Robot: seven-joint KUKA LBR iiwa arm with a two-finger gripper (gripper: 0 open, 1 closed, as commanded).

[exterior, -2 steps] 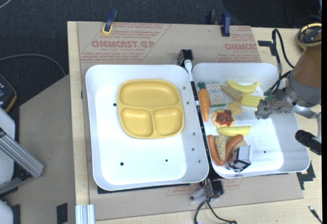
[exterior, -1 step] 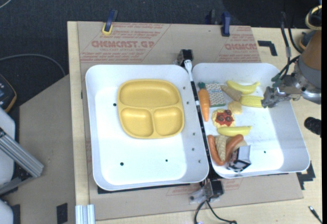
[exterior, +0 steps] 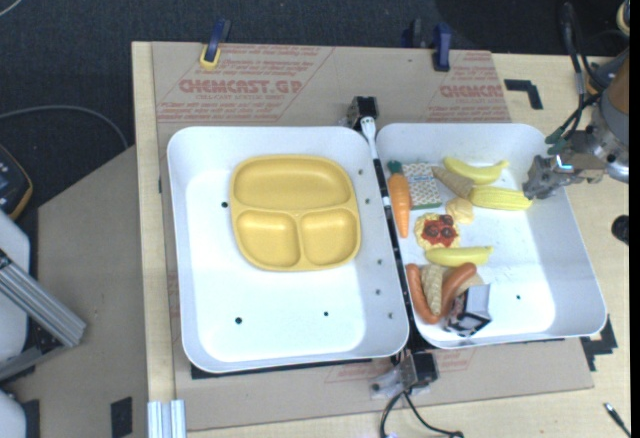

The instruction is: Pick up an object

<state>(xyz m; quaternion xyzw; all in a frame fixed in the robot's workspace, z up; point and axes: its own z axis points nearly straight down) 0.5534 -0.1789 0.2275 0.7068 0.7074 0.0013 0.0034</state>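
Observation:
The right bin (exterior: 560,256) holds several toy foods along its left and back side: a carrot (exterior: 399,203), a banana (exterior: 474,168), a corn cob (exterior: 500,198), a small pizza slice (exterior: 438,229), a second banana (exterior: 459,254), sausages (exterior: 452,279) and a dark box (exterior: 473,307). My gripper (exterior: 541,178) hangs at the bin's right rim, just right of the corn cob, low over the bin. Nothing shows between its fingers.
The left bin (exterior: 200,256) carries a yellow compartment plate (exterior: 295,210). Clamps (exterior: 211,51) sit on the bench's far edge. Bare white floor lies in the right bin's right half and along the left bin's front.

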